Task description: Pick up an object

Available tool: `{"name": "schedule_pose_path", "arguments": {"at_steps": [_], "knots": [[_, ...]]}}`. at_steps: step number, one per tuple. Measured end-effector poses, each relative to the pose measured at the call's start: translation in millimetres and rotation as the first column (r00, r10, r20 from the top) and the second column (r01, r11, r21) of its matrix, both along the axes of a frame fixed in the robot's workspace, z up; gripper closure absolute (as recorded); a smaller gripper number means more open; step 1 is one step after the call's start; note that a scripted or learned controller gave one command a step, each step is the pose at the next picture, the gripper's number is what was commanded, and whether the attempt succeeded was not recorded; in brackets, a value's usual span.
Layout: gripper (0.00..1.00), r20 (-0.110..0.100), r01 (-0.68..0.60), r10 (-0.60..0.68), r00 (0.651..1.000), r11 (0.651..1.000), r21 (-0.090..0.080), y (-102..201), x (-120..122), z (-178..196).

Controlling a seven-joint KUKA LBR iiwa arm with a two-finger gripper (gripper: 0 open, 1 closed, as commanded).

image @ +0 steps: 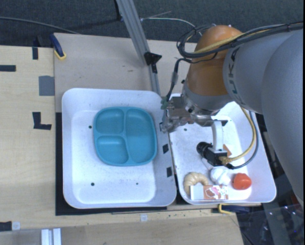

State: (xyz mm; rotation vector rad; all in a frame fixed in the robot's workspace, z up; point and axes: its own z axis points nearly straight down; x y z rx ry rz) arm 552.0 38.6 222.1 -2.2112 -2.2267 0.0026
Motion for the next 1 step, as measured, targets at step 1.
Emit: {"name": "schedule_pose_path", "arguments": {"at_steps": [1], "knots": [[1.0,0.001,-0.001,0.001,1.0,1.0,0.001,54.0,-10.9,3.8]]}}
